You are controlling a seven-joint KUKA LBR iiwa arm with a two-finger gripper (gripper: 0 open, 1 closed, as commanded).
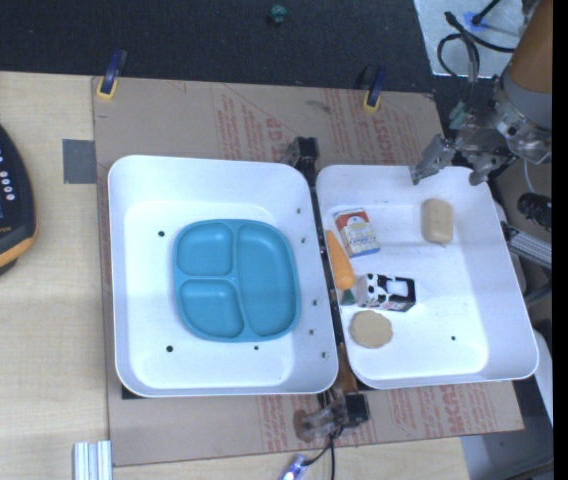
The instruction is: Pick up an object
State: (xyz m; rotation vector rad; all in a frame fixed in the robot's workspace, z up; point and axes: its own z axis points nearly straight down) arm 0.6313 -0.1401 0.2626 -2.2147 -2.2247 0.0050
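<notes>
My pincer hovers spread open and empty over the far edge of the right bin. A tan bread roll lies in that bin just below it, not touching. Nearer the bin's left wall lie a small carton, carrot, cow-patterned toy and round cookie. My arm is cut off at the table's right edge.
</notes>
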